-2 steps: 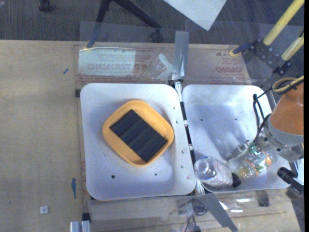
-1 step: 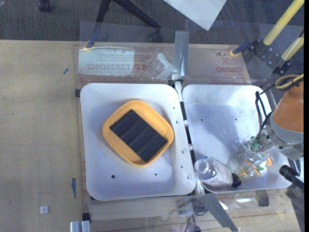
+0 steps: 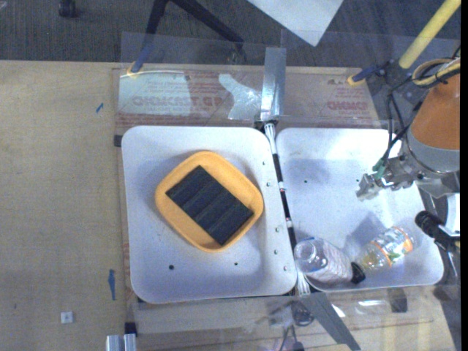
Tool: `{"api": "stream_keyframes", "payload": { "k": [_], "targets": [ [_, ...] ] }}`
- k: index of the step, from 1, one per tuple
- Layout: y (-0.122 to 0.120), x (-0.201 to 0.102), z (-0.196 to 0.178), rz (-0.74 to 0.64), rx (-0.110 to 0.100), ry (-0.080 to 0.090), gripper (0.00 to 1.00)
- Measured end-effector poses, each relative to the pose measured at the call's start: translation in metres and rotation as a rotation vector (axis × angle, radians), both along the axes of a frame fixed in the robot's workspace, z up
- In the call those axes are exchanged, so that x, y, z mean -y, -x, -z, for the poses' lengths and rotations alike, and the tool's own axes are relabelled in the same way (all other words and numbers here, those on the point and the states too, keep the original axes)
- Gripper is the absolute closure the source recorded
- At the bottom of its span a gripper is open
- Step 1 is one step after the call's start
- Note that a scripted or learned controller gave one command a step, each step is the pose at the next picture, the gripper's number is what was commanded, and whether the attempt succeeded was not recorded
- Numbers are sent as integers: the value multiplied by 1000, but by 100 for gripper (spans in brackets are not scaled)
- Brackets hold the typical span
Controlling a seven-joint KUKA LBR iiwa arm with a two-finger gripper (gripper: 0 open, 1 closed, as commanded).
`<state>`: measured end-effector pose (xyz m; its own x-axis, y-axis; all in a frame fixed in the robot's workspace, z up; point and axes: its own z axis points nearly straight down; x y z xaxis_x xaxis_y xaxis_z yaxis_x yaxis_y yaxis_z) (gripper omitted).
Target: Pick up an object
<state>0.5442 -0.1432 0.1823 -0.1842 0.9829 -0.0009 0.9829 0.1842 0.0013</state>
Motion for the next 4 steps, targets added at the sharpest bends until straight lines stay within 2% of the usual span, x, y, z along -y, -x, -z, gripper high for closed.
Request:
{"api": "stream_keyframes", "payload": {
  "k": [1,2,3,4],
  "targets": [
    [0,0,0,0,0,0,0],
    [55,50,87,32,-2,-1,0],
    [9,-21,93,157,9,0,0],
    [-16,10,56,317,0,1,0]
  ]
}}
